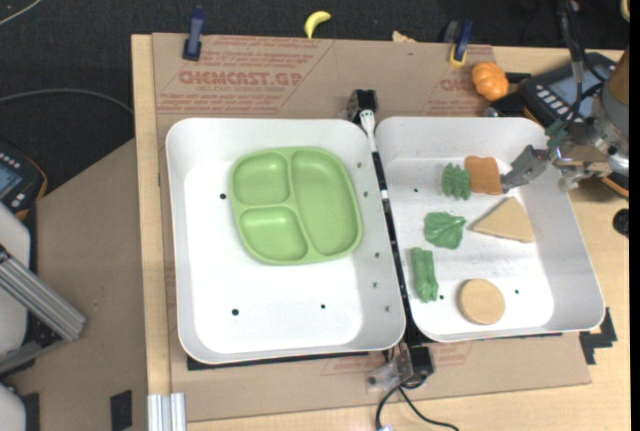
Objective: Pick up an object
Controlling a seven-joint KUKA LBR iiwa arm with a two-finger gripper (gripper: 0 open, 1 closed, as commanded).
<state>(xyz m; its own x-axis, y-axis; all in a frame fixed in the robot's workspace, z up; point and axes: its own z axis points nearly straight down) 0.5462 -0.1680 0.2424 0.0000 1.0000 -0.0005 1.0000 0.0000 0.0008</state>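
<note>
Here we find the gripper (545,162) over the right bin (570,249), near its far right wall; its fingers look slightly spread and nothing sits between them. One fingertip points toward the orange block (484,175), a small rounded rectangle whose long axis runs roughly front to back. Just left of it stands a dark green leafy piece (456,181). Nearer us lie a tan wedge (508,221), its tip aimed up and right, and a tan disc (481,301).
</note>
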